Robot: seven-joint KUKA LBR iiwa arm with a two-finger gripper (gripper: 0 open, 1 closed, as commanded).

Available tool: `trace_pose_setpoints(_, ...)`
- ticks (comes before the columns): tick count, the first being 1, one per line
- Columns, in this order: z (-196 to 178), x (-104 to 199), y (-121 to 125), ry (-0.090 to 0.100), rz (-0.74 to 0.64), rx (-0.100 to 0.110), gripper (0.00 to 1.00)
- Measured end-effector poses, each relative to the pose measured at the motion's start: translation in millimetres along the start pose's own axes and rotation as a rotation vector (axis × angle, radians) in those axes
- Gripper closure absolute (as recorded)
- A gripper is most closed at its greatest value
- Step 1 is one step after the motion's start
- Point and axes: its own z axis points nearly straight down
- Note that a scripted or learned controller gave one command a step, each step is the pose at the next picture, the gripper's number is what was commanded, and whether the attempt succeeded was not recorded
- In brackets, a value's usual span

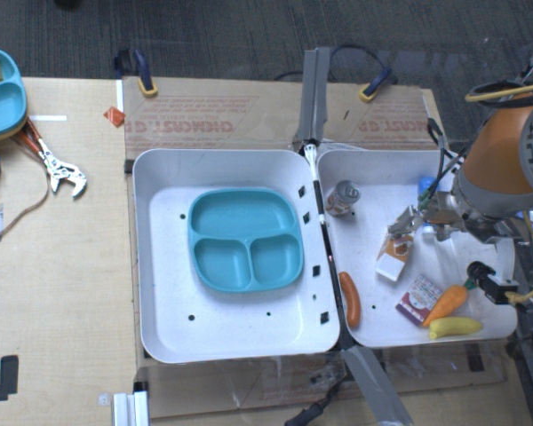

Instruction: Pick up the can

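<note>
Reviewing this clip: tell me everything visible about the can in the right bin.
The can is small, with a silvery metal top and a darker reddish-brown label on its side. It appears to stand upright on the floor of the right bin, near that bin's upper left corner, close to the divider between the two bins. Nothing visibly touches it apart from the bin floor. The tool sits apart from it to its right, over a small carton; the can is not held.
</note>
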Motion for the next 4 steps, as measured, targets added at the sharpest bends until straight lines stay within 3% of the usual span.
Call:
trace_pose_setpoints(1,-15,-54,47,0.007,-0.016,0.03,0.0)
trace_pose_setpoints(2,0,18,21,0.0,-0.05,0.0,0.0)
trace_pose_setpoints(3,-52,-22,59,0.006,-0.087,0.032,0.0)
trace_pose_setpoints(4,-14,46,-4,0.007,-0.052,0.037,0.0)
